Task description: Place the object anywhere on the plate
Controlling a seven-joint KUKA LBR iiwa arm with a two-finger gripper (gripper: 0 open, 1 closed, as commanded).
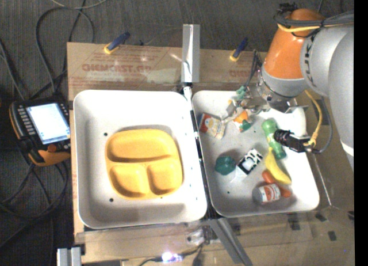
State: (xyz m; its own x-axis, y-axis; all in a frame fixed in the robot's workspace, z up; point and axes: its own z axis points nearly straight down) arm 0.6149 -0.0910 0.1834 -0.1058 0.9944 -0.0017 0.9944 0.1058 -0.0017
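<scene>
Small orange-and-green toy piece [244, 118] lies at the far end of the right white bin [305, 198], directly under the gripper [240, 106]; its long axis cannot be told. Whether the jaws are spread or pinching it cannot be told either. Yellow three-compartment plastic plate [145, 162] sits in the left white bin [86, 144], well apart.

Yellow plate [145, 170], white bins [86, 144], yellow banana [278, 170].

Even overhead light, white bins [86, 144] bright, soft shadows inside their walls, dim surrounding floor, slightly soft focus
</scene>
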